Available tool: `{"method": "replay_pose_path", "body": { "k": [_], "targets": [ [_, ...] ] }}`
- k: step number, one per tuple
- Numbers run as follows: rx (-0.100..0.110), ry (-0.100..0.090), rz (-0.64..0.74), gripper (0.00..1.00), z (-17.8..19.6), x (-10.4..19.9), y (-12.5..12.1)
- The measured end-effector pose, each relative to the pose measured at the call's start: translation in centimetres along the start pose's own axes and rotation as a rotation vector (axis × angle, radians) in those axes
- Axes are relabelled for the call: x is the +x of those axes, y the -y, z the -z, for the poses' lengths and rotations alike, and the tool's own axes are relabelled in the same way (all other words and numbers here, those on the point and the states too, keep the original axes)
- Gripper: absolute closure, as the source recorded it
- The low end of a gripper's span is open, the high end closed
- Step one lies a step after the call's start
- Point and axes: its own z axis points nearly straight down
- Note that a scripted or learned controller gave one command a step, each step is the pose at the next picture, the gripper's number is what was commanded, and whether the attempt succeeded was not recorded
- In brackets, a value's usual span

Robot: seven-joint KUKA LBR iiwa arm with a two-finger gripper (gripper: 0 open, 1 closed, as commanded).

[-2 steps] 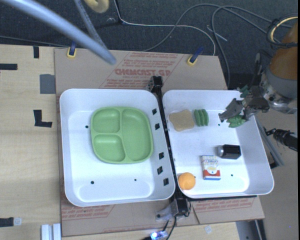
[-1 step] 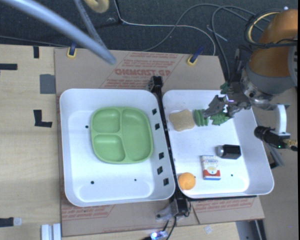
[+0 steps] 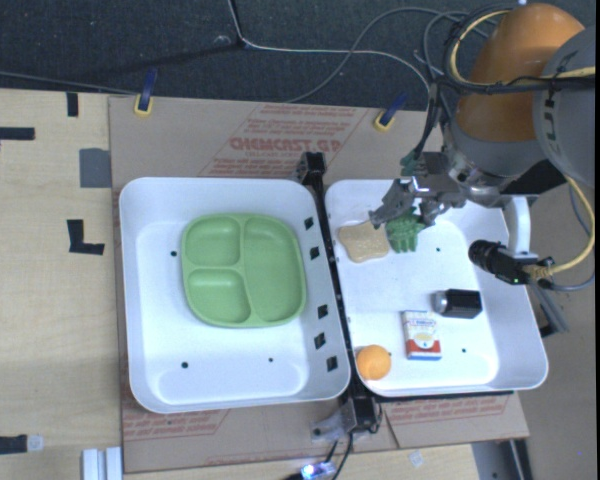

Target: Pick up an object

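Note:
My gripper (image 3: 408, 211) hangs over the far part of the right bin (image 3: 480, 363), right above a green toy (image 3: 406, 232). A tan, bread-like piece (image 3: 363, 241) lies just left of the green toy. An orange ball (image 3: 374, 362) rests at the bin's near left corner. A small red and white box (image 3: 421, 334) lies to its right, and a black block (image 3: 457, 303) sits a little farther back. From this angle the metal fingers blur into the green toy.
The left bin (image 3: 150, 298) holds a green divided plate (image 3: 244, 269). A black divider with clips (image 3: 325, 268) runs between the bins. Cables loop behind the arm at the top right. A black cylinder (image 3: 493, 259) juts over the right bin's far right side.

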Motion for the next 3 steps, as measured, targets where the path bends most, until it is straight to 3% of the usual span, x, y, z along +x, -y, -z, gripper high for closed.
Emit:
{"method": "replay_pose_path", "body": {
  "k": [2,3],
  "targets": [
    [0.001,0.001,-0.002,1.00,-2.1,8.9,-2.9],
    [0.000,0.001,0.000,1.00,-3.2,14.8,-4.5]
  ]
}}
